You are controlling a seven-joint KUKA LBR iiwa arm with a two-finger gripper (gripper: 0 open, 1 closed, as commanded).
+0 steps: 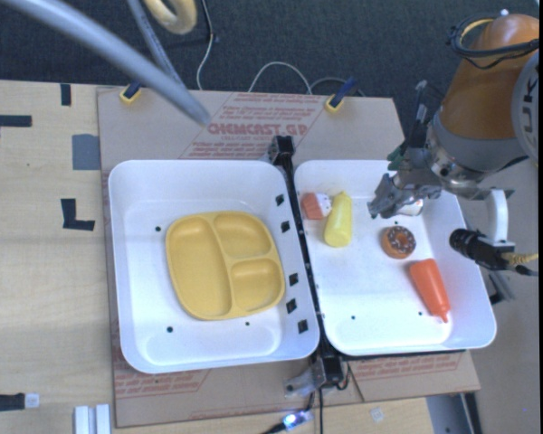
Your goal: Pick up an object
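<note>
On the surface (pixel 36 242) the left shallow white bin (pixel 131 242) carries a yellow plastic plate with three compartments (pixel 224 265), lying flat near the middle. Across the black divider, the right white bin (pixel 371 324) holds the pickable things: a small orange-and-white piece (pixel 314 206) touching the upper left side of a yellow, banana-like plastic toy (pixel 339 220); then a round brown doughnut-like disc (pixel 399 241); then an orange carrot-shaped toy (pixel 430 287) lying aslant near the right wall.

The dark pincer (pixel 394 197) hangs over the bin's upper part, just above the disc and right of the yellow toy; I cannot tell how wide it stands, and nothing shows between its tips.

The disc seems the nearest target. To do it well, I would centre directly over it before lowering, keep clear of the yellow toy, and straddle the disc across its rim.
</note>
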